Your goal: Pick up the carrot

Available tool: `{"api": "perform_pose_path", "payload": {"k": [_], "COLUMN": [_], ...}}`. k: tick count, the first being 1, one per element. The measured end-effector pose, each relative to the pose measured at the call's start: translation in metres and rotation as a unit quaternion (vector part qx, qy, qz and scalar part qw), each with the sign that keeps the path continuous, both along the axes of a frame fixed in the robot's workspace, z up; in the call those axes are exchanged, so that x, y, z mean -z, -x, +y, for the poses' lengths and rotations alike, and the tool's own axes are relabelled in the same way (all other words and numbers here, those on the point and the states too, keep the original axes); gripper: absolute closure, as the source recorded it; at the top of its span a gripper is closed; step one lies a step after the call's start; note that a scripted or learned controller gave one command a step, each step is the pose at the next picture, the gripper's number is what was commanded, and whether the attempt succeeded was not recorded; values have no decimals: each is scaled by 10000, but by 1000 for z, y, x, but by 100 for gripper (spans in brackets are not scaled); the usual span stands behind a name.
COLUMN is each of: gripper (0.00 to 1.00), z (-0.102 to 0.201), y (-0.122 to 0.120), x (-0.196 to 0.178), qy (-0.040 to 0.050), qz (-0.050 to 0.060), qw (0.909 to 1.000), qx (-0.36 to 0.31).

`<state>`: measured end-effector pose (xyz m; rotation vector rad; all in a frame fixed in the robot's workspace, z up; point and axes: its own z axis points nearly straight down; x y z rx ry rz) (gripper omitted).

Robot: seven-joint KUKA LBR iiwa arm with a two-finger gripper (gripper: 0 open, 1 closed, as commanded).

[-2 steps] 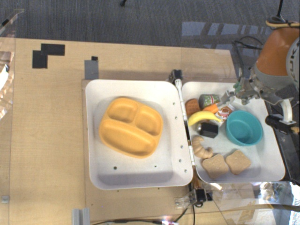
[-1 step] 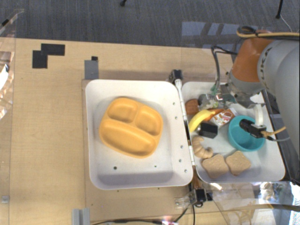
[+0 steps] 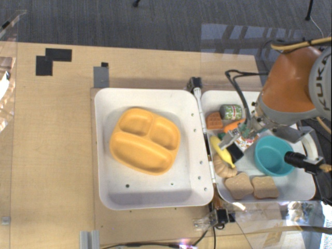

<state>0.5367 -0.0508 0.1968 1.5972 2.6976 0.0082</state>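
reaching in from the right, the arm has its pincer [image 3: 239, 137] low over the right bin [image 3: 309, 193], among the crowded toys. the carrot [image 3: 233, 126], a short orange piece, lies in that bin's upper left part, just below the small green-labelled can [image 3: 231, 111] and right of a brown block [image 3: 214, 120], touching or almost touching the pincer tip. whether the pincer is spread or pressed together i cannot tell; clutter and the wrist hide it. so the approach looks done, while the grasp and lift are, by my judgement, yet to come. part of a dark letter shows on the arm's grey casing at the right edge; the can's label is too small to read.
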Motion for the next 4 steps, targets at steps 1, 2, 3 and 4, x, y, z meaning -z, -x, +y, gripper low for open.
{"api": "perform_pose_path", "payload": {"k": [1,2,3,4], "gripper": [0,0,0,100], "z": [24,-58,-50,-48], "y": [-97,-75,-75,-78], "x": [11,75,109,97], "qy": [-7,4,-10,-22], "qz": [6,29,-8,-31], "qw": [9968,9843,9785,9791], "qx": [802,1762,2064,2031]}}
